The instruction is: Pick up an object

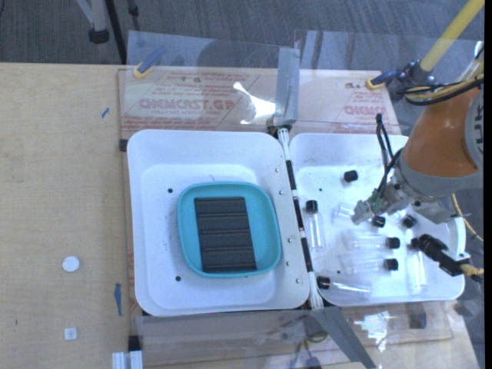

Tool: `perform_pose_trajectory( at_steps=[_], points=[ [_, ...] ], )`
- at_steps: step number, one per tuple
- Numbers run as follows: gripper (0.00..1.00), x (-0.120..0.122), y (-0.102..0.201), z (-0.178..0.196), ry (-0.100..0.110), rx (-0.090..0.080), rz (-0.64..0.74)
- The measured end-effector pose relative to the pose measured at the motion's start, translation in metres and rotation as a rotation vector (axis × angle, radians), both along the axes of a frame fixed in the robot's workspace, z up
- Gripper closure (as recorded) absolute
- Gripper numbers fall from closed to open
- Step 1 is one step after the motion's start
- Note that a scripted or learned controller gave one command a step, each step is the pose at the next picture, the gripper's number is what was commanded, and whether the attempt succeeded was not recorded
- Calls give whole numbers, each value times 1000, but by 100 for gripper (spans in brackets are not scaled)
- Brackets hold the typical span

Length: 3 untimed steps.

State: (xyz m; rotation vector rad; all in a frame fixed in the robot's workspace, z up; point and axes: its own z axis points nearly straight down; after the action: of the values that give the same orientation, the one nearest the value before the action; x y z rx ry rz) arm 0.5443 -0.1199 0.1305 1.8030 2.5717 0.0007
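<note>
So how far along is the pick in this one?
Nothing looks picked yet. The arm has reached over the right bin, with the pincer low among the clear vials with black caps; whether it grips one cannot be told. The teal tray sits in the left bin. Left to do: a confirmed grasp and lift.

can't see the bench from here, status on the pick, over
Hand low in right bin, among clear tubes and black caps. Nothing seen held. Left bin holds teal tray with dark insert.
</note>
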Motion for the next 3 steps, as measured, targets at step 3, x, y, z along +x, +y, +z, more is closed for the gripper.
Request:
perform_pose_trajectory(
  at_steps=[3],
  points=[
    [100, 120, 63, 55, -4, -2, 252]
  ],
)
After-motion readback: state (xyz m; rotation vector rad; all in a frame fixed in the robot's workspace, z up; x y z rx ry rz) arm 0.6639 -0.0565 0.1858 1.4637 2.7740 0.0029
